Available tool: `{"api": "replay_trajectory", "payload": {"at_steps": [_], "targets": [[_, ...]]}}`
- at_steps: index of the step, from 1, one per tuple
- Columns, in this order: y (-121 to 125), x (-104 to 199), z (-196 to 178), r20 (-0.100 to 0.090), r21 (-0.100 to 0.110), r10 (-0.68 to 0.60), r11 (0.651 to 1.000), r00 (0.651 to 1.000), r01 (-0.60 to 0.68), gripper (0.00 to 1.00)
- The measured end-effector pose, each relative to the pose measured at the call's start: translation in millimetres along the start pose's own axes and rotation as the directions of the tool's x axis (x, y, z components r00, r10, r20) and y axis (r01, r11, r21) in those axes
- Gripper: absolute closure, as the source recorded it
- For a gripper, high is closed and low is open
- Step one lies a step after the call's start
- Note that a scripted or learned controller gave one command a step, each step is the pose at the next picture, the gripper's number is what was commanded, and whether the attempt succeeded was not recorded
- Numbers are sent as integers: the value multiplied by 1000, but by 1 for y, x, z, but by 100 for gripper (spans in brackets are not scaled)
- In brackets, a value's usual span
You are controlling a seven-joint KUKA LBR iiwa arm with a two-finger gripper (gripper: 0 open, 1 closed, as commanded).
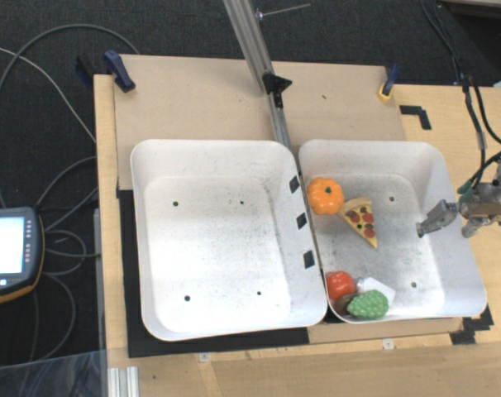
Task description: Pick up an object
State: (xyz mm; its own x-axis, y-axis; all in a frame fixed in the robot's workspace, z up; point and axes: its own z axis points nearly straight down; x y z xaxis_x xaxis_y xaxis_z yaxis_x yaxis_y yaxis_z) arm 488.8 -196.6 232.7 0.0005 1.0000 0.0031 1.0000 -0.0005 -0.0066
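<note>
Camera view | glossy round orange pumpkin (326, 196) | flat pizza wedge (360, 220) | speckled white bin (449, 284)

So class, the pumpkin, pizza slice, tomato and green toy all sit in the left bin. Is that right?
Not quite: the camera view shows the pumpkin, pizza slice, tomato and green toy in the right bin.
</note>
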Motion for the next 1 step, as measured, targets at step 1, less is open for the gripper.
{"api": "replay_trajectory", "payload": {"at_steps": [1], "targets": [[-5, 4, 62, -1, 2, 0, 1000, 1000, 0, 0]]}}
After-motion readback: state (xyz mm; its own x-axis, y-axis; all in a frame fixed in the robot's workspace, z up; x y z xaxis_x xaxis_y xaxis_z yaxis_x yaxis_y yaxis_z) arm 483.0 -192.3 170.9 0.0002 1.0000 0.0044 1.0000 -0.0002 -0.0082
